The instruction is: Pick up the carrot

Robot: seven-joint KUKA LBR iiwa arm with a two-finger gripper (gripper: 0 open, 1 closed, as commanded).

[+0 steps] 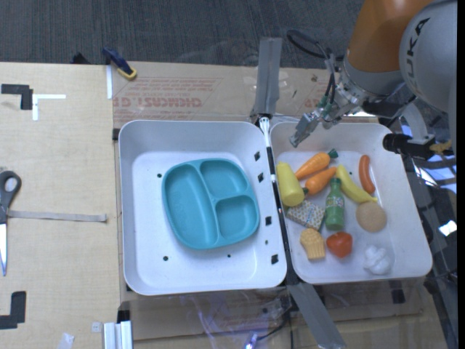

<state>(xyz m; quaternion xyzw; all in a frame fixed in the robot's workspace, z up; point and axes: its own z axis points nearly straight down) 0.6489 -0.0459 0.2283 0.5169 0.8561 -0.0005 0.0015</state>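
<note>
Gripper (309,124) hung above right bin's (415,217) far rim, fingers narrowly parted, holding nothing; carrot (314,163) lay just below, touching second carrot (320,179), yellow pepper (289,185) beside; risked grabbing wrong carrot or nudging both in that crowding.

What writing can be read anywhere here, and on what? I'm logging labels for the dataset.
"KU", the start of a brand name running down the grey arm; the rest is cut off at the edge.
Red mirrored print on the cardboard sheet behind the bins: too blurred to read.
The green bottle shows no readable label.
</note>
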